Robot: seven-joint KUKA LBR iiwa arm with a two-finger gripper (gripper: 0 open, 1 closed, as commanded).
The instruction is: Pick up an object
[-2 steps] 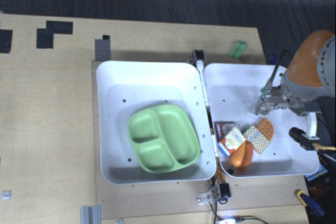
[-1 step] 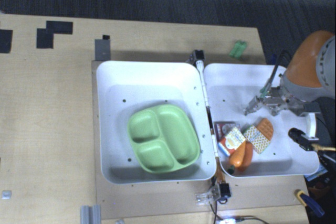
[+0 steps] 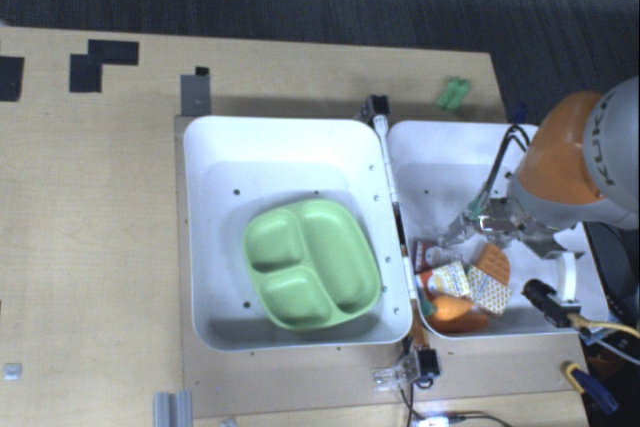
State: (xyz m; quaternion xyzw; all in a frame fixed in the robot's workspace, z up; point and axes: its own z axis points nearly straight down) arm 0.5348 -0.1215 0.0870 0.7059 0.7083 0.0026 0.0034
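Pale wooden bench top (image 3: 90, 245) carries two white bins side by side, and the gripper (image 3: 492, 227) hangs low in the right bin (image 3: 440, 165); how it is set cannot be told, since the wrist hides it. Just beside it, heaped in that bin's near-left corner, lie a patterned packet (image 3: 488, 292), an orange object (image 3: 450, 310) and other small items, with bare floor toward the far wall. A green divided plate (image 3: 312, 262) fills the middle of the left bin (image 3: 280, 147), leaving room along its walls.

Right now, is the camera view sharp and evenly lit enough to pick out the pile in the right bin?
Camera view: soft overall, even lighting, no strong glare; the green plate reads clearly, with shadow along the left bin near wall; the pile of small objects in the right bin is blurry, edges merging beneath the hand.
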